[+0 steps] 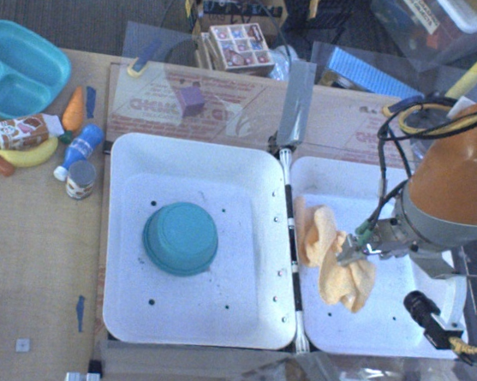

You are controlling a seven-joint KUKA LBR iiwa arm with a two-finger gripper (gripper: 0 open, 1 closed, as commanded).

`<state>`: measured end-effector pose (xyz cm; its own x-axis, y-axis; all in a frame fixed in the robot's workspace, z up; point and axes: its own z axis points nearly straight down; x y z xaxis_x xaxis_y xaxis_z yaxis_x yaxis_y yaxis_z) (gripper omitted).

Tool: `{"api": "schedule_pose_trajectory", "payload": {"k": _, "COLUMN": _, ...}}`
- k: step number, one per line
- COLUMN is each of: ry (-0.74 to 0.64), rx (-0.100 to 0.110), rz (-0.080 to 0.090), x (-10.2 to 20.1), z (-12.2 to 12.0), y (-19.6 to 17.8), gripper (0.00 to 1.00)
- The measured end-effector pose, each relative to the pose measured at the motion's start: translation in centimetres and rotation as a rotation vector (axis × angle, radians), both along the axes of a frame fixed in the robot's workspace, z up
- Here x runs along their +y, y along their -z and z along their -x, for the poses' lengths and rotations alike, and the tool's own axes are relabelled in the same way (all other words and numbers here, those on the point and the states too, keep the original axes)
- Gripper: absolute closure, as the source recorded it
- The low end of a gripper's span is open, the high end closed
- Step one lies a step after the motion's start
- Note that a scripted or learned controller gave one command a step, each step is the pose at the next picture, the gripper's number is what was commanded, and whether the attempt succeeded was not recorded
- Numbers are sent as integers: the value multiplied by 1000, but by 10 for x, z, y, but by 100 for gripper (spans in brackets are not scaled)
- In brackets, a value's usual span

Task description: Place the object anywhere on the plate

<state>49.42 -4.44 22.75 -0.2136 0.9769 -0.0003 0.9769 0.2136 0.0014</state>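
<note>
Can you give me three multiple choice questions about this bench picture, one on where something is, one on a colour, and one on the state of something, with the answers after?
1. Where does the yellow cloth lie?
A. In the right bin
B. In the left bin
C. On the wooden bench outside the bins

2. What colour is the round plate in the left bin?
A. Red
B. Teal blue
C. Black

3. How does the cloth lie?
A. Folded into a neat square
B. Rolled into a tight tube
C. Crumpled and bunched up

Answers:
1. A, the cloth rests on the floor of the right bin, near its left wall.
2. B, the plate is teal blue against the white bin.
3. C, the cloth shows loose uneven folds, with the gripper right at it.
</note>
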Motion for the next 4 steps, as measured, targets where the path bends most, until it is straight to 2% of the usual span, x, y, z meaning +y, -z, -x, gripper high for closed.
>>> {"api": "schedule_pose_trajectory", "payload": {"k": 1, "ry": -210, "rx": -1, "rz": 1, "x": 66, "z": 14, "y": -19, "gripper": 100}}
{"api": "schedule_pose_trajectory", "payload": {"k": 2, "ry": -460, "rx": -3, "rz": 1, "x": 145, "z": -9, "y": -15, "gripper": 100}}
{"api": "schedule_pose_trajectory", "payload": {"k": 3, "ry": -446, "rx": -1, "rz": 1, "x": 204, "z": -33, "y": 30, "gripper": 100}}
{"api": "schedule_pose_trajectory", "payload": {"k": 4, "ry": -446, "rx": -2, "rz": 1, "x": 204, "z": -33, "y": 30, "gripper": 0}}
